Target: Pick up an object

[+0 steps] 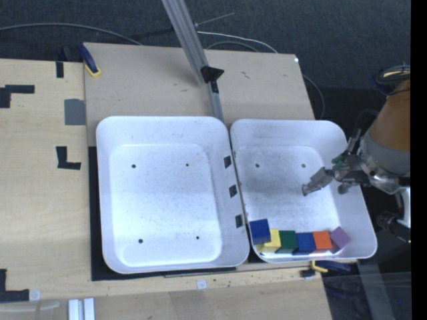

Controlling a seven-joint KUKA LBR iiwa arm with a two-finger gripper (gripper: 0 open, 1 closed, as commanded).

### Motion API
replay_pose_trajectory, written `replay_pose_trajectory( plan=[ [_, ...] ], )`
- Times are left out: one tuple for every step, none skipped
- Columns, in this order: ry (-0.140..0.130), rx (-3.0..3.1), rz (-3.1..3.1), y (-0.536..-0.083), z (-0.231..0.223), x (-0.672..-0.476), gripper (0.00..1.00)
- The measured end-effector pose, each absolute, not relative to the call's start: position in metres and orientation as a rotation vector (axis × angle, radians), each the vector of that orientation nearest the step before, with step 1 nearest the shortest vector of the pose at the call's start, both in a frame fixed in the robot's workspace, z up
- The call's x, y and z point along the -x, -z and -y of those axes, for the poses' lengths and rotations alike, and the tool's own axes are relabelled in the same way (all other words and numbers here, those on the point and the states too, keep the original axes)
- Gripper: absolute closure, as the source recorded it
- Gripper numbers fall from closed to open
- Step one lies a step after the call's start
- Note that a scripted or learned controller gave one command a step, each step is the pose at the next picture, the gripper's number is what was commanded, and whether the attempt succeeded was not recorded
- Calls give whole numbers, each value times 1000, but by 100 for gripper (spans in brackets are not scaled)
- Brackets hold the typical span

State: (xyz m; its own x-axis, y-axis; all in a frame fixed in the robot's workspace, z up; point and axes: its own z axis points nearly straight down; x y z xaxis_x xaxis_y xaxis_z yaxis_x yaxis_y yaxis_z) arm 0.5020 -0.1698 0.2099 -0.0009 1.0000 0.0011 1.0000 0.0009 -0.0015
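A row of small blocks lies against the front wall of the right bin [293,135]: a blue block [259,230], a yellow one [270,243], a green one [287,240], a second blue one [305,243], an orange one [322,240] and a purple one [339,237]. My gripper [325,189] hangs over the right side of that bin, above and behind the blocks. It is open, its fingers spread apart with nothing between them. The orange and purple blocks are the nearest to it.
The left bin [107,179] sits beside the right one, their walls touching in the middle. A slanted metal rail [190,35] runs from the back down to the bins' shared edge. A blue and yellow clamp [89,60] lies at the back left of the bench.
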Motion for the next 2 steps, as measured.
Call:
replay_pose_trajectory(
  plan=[
    [-3, 2215, 2225, -88, 124, -572, 0],
    [-2, 2219, 2222, -92, 126, -571, 0]
  ],
)
